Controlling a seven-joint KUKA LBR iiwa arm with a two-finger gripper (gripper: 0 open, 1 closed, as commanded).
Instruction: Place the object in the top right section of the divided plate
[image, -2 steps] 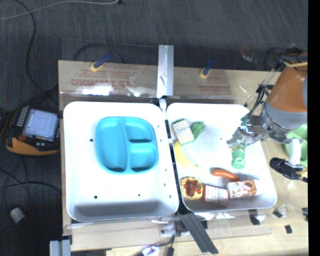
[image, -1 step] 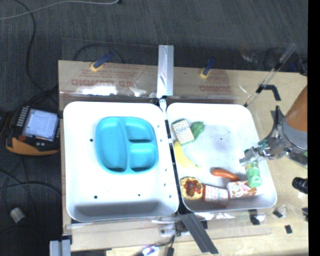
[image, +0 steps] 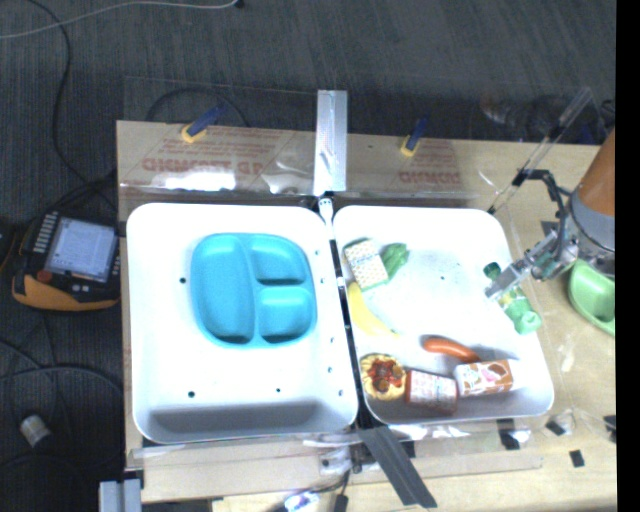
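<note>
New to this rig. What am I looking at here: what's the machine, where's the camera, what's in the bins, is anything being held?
One camera sits fixed above a bench and looks down at a slant. The machine is a single grey robot arm with an orange band, coming in from the right; its gripper hangs over the right edge of the right bin.

Two shallow white bins sit side by side. The left bin holds a blue divided plate with one large section and two smaller ones. The right bin holds toy food: a corn cob, a banana, a carrot, a pizza slice, two small boxes and a green bottle by the gripper.

I cannot tell whether the gripper holds anything; it is too small and cluttered there. The plate's sections have nothing in them yet.
</note>
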